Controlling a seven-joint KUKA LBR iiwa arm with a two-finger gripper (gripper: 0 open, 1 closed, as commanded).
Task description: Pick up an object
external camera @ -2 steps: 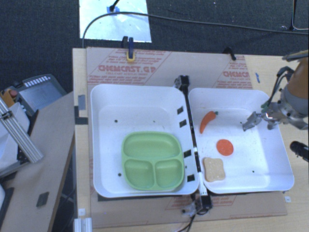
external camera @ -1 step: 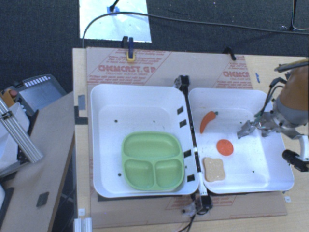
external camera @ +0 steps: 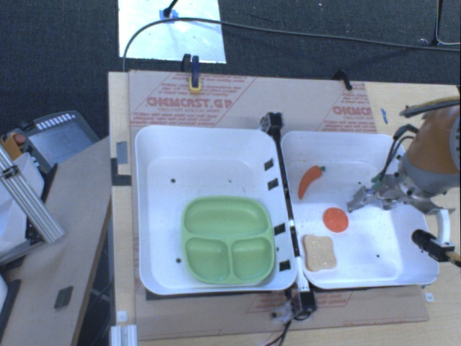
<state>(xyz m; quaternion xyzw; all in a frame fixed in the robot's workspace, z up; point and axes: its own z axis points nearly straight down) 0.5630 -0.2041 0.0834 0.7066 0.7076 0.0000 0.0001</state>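
Observation:
The right bin (external camera: 374, 265) holds three things: an orange carrot (external camera: 310, 180) near its back left, a round red slice (external camera: 336, 219) in the middle, and a tan slice of toast (external camera: 319, 252) at the front left. My gripper (external camera: 362, 197) reaches in from the right and hangs low over the bin, just right of the red slice and a little behind it. Nothing shows in the gripper's grasp. The arm's orange band (external camera: 436, 146) sits above the bin's right side.
In the left bin (external camera: 202, 139) a green divided plate (external camera: 229, 238) lies towards the front. A black divider (external camera: 281, 186) runs between the two bins. Cables and a clamp lie on the cardboard behind them.

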